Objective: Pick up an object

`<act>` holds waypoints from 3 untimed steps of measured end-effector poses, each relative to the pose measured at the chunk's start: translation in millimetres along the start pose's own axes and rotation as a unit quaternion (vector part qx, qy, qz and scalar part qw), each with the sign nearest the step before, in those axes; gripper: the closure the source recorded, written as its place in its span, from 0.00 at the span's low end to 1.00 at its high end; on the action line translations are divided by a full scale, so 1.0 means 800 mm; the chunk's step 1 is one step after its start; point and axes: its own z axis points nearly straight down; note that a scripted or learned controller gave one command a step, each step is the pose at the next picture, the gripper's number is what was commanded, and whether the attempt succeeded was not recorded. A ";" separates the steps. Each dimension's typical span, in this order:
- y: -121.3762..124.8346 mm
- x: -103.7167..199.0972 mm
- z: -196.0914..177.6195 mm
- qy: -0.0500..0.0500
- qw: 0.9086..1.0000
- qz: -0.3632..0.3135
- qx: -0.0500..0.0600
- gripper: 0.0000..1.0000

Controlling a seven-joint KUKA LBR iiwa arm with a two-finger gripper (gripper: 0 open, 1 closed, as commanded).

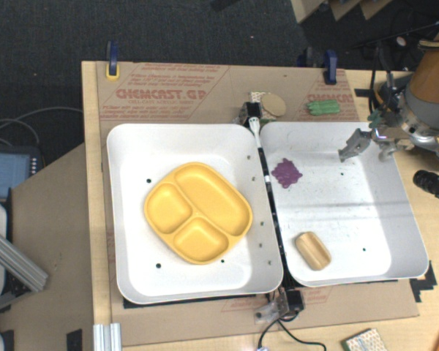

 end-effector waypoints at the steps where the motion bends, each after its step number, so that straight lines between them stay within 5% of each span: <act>1: 0.043 0.016 0.138 0.002 1.000 -0.001 0.005 0.00; 2: 0.079 0.091 0.131 0.000 1.000 -0.003 -0.002 0.00; 3: 0.077 0.116 0.131 0.001 1.000 -0.001 0.001 0.00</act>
